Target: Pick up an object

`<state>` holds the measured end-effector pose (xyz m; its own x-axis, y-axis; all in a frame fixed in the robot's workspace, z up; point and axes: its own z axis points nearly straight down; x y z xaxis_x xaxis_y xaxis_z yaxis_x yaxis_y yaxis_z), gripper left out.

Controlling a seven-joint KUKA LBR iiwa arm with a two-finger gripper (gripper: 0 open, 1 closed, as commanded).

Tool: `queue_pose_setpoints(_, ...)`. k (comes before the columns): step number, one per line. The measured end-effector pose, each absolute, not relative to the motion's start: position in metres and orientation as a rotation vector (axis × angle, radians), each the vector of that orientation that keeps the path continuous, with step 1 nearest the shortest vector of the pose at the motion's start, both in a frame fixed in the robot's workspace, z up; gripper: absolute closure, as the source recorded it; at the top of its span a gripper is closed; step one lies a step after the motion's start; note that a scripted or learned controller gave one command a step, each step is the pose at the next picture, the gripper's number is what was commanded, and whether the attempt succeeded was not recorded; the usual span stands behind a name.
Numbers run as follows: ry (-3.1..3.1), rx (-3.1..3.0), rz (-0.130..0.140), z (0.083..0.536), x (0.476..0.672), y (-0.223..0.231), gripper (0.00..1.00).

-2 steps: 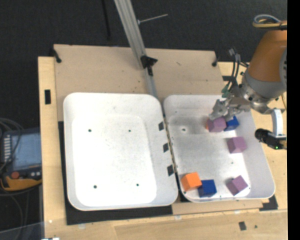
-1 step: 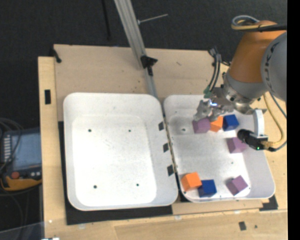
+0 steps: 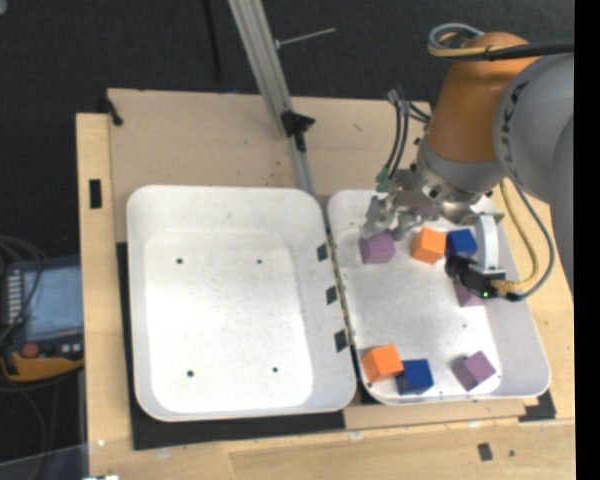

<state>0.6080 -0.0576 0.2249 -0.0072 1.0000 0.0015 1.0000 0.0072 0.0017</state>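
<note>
Pincer Above Purple Cube

Pincer is poised at the right bin's eleven o'clock corner, just above a purple cube; finger state cannot be told. Descent should be centred, the orange cube avoided.

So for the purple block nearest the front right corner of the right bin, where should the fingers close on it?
Take the purple block from straight above, across its left and right faces. It sits tilted in the right bin, so turn the wrist to match. The blue block lies apart on its left, which leaves room there; the bin wall crowds its front side.
</note>
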Motion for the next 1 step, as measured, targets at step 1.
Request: queue_pose_setpoints(1,2.231,2.217,-0.002,0.2199,0.6104,-0.0125,1.00)
